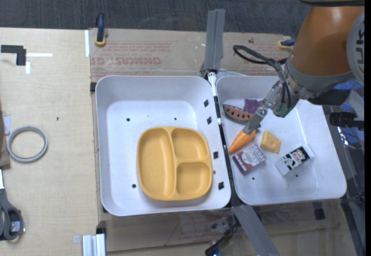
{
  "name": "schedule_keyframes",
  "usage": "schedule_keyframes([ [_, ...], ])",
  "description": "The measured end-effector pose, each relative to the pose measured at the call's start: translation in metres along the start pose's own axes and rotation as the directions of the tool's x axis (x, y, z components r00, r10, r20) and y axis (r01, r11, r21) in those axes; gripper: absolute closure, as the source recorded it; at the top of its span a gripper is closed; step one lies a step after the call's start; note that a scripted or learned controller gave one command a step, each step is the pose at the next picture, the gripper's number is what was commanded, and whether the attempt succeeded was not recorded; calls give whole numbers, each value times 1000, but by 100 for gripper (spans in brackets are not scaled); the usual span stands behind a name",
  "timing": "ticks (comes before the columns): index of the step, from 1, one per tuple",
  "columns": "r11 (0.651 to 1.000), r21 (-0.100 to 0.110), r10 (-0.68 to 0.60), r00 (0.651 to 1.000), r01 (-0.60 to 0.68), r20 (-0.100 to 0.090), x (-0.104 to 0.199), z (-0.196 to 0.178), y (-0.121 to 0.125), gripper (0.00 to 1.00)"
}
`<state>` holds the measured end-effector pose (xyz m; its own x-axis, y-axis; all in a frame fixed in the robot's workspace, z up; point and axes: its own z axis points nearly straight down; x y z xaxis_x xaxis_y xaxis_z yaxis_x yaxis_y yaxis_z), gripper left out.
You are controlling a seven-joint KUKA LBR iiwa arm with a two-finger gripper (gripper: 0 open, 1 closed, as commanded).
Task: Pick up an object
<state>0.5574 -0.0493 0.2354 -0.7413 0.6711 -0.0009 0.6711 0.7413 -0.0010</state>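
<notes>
Gripper (259,114) is seen poised low in the right bin (324,182); whether anything is clamped cannot be told. A yellow divided plate (174,163) is found well off to its left, in the left bin (116,133). A carrot (241,139) lies just below the tip, long axis slanting down-left. A watermelon slice (237,113), cheese wedge (270,142), small cartons (249,157) and milk carton (294,160) are crowded near; room is judged tight.

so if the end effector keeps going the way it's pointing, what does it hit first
Most likely the orange carrot: the end effector points down-left at its top end in the right bin. Its height above the carrot is unclear.
</notes>
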Motion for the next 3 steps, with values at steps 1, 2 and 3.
schedule_keyframes([
  [1, 970, -2, -245, 970, 245, 2, 22, -9, 21, 0],
  [2, 983, -1, -183, 983, 183, 0, 10, 44, -4, 0],
  [3, 987, 1, 162, 987, -162, -2, -19, 98, -47, 0],
])
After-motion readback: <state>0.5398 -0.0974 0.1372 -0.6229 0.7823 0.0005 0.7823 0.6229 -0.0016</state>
